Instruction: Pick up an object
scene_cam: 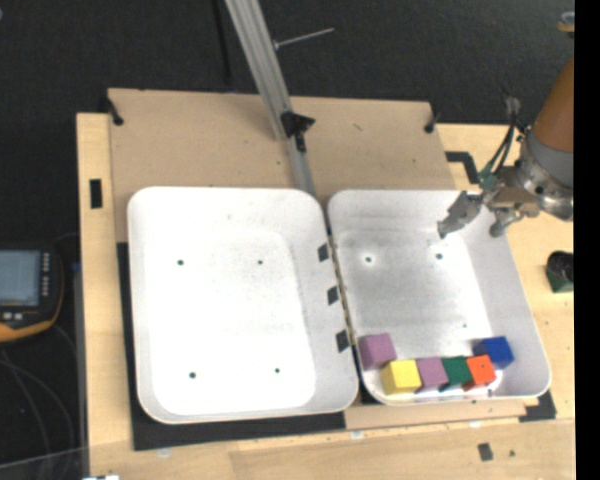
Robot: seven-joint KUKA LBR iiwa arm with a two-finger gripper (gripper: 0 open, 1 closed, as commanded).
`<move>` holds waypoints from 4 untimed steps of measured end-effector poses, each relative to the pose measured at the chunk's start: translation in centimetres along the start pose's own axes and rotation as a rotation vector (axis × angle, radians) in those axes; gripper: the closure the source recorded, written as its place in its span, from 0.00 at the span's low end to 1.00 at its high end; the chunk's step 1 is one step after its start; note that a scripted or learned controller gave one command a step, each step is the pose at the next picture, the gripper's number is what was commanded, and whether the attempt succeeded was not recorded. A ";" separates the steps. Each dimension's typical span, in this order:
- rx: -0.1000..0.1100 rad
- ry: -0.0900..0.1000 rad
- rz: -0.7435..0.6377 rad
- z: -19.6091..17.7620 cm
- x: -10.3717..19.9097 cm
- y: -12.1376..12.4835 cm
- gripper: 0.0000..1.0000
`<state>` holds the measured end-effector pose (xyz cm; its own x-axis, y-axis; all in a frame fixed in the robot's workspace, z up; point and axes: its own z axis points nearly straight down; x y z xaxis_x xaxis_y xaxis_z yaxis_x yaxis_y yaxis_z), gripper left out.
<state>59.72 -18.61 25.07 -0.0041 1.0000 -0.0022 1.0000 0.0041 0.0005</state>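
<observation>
- Table [280, 138]: light wooden board carrying two shallow white bins side by side, with a slanted metal rail [263, 63] rising from its far edge
- Left bin [230, 298]: white floor marked by a few small dark dots
- Right bin [430, 278]: holds a cluster of small blocks, all gathered along its near edge
- Purple block [378, 348]: leftmost of the cluster, set slightly farther from the near wall than the others
- Yellow block [402, 376]: just beside the purple block, against the near wall
- Second purple block [432, 371]: between the yellow block and a green block [456, 371]
- Orange block [480, 370]: touching the green block; a blue block [495, 350] sits just behind it, toward the bin's right corner
- Arm [552, 148]: grey with an orange band, entering from the right above the far right corner of the right bin
- Pincer [474, 216]: two fingers apart, nothing between them, poised over the far right part of the right bin, well apart from the blocks
- Handheld device [15, 283]: orange-edged with a screen, lying off the table at the left
</observation>
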 end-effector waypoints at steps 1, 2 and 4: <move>-0.003 -0.002 -0.004 -1.1 -0.1 0.1 1.00; 0.006 0.003 0.000 11.0 3.5 1.2 1.00; -0.006 0.000 0.007 15.1 9.7 -6.0 1.00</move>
<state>53.73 -8.99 9.90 0.0028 1.0000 -0.0022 1.0000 -0.0027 0.0062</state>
